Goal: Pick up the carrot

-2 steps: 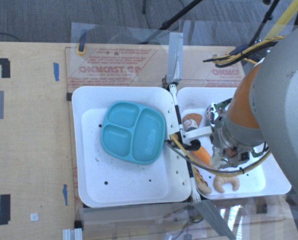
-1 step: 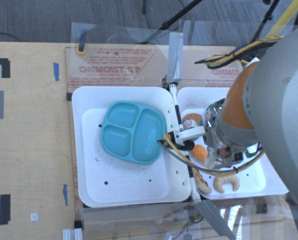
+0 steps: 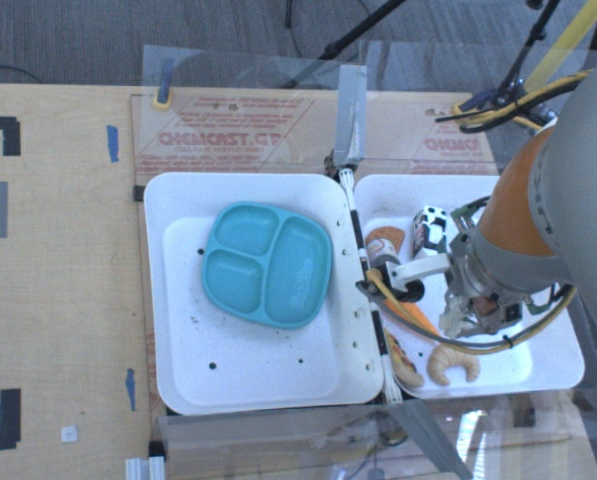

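Carrot (image 3: 410, 313): right bin (image 3: 558, 368), lying slantwise at gripper's (image 3: 456, 320) 9 o'clock. Gripper grip state: cannot tell. Croissant (image 3: 453, 365) at 6 o'clock; teal plate (image 3: 268, 265), left bin (image 3: 178, 368)

Much of the right bin (image 3: 568, 368) lies under the arm (image 3: 538, 208).

The arm's grey and orange bulk covers the right bin's far right side and runs off the picture's right edge. The tool (image 3: 456, 318) is mostly masked by the wrist and looping cables, so its fingertips cannot be made out. The carrot (image 3: 410, 314) shows only as an orange strip (its right end passes beneath the tool). A croissant (image 3: 452, 364) lies near the front rim; the small brown item (image 3: 408, 366) beside it is perhaps another pastry, too small to tell.
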You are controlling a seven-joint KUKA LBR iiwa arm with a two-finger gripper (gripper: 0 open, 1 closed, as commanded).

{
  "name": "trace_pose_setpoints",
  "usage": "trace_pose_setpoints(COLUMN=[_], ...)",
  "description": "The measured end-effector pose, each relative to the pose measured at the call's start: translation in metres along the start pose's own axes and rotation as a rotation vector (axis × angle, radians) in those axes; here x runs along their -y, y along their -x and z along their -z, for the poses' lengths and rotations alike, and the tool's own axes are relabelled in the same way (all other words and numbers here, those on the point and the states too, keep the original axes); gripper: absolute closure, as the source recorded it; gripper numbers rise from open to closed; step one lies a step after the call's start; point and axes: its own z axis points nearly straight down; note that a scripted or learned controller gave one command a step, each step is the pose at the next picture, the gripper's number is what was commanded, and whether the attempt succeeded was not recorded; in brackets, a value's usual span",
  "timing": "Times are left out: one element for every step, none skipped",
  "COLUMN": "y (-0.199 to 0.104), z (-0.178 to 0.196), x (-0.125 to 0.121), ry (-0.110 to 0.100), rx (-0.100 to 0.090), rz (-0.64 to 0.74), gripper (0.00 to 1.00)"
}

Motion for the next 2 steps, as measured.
trace_pose_setpoints(y=[-0.018, -0.009], z=[0.000, 0.000], x=[0.048, 0.038], ry=[0.002, 0.000], rx=[-0.003, -0.001], rz=[0.055, -0.009], gripper=[1.00, 1.00])
